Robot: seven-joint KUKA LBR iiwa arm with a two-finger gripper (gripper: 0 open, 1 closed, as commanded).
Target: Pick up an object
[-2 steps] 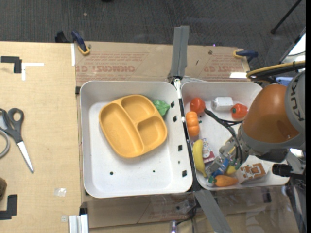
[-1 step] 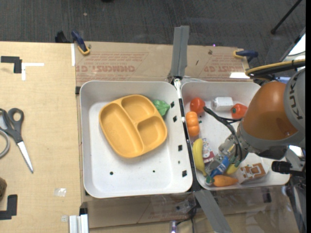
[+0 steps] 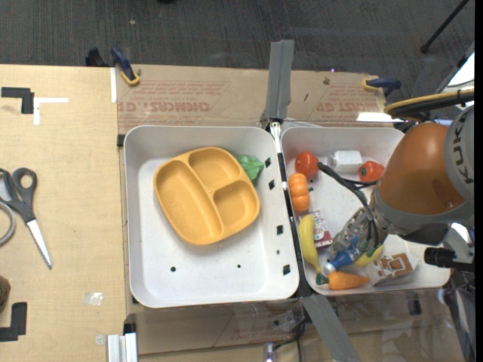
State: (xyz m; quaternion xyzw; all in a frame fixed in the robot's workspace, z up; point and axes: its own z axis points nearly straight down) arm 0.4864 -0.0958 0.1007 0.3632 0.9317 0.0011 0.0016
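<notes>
My claw (image 3: 355, 236) is down in the right bin (image 3: 343, 138) over a small bottle with a blue cap (image 3: 341, 259), but I cannot tell how it is set or whether it has hold of anything. That bottle lies among the clutter near the bin's front wall, and I judge it light, stiff and slick, best pinched across its round body rather than the cap. Outward I count one banana (image 3: 306, 239), one carrot (image 3: 347, 280), one small carton (image 3: 392, 268), one little pumpkin (image 3: 299, 190) and two tomatoes, with one yellow divided plate (image 3: 207, 194) in the left bin (image 3: 204, 277) and one pair of scissors (image 3: 26, 206) on the bench (image 3: 60, 142).
</notes>
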